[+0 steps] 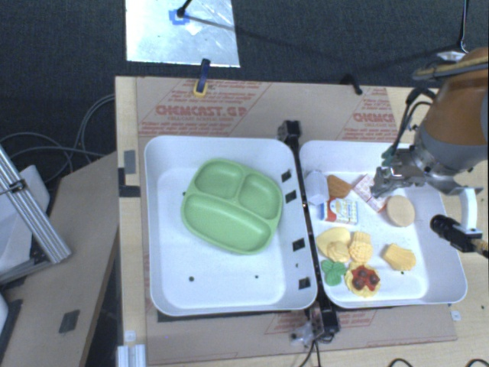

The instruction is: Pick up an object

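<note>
The counter (252, 102) carries two white bins; the left bin (164, 205) holds a green divided plate (231, 205). At right of frame the gripper (384, 176) hangs over the right bin's (439, 281) toy food; its state cannot be told. Just beside it lies a round bun (400, 211), probably light, stiff, smooth: best pinched across its middle.

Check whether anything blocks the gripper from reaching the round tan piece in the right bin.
Nothing visible blocks it. The gripper sits low over the right bin, just left of and above the round tan piece. A pink-and-white packet lies beside the gripper, left of that piece, not between them.
</note>
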Robot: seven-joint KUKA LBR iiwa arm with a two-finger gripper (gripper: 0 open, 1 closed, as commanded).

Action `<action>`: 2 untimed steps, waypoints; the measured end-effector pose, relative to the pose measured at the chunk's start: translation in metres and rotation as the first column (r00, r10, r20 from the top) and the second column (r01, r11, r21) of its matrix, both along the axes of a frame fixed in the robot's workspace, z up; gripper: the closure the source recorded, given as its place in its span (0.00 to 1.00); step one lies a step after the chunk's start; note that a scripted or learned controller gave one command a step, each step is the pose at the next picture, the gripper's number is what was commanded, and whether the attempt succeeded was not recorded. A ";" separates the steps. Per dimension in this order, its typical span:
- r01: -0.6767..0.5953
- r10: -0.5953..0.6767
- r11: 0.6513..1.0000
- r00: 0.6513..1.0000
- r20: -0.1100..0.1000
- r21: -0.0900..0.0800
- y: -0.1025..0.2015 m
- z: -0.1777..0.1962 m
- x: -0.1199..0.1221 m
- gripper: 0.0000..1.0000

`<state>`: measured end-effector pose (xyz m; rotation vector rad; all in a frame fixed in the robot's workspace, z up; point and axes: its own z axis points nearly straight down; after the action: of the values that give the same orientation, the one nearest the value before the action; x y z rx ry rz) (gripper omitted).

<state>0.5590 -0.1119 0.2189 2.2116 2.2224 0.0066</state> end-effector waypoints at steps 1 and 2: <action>-0.005 0.005 1.000 1.000 -0.007 0.004 0.056 -0.002 -0.007 1.00; -0.006 0.006 1.000 1.000 -0.006 0.004 0.112 0.010 -0.025 1.00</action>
<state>0.5340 0.0002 0.2286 2.2106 2.2339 0.0039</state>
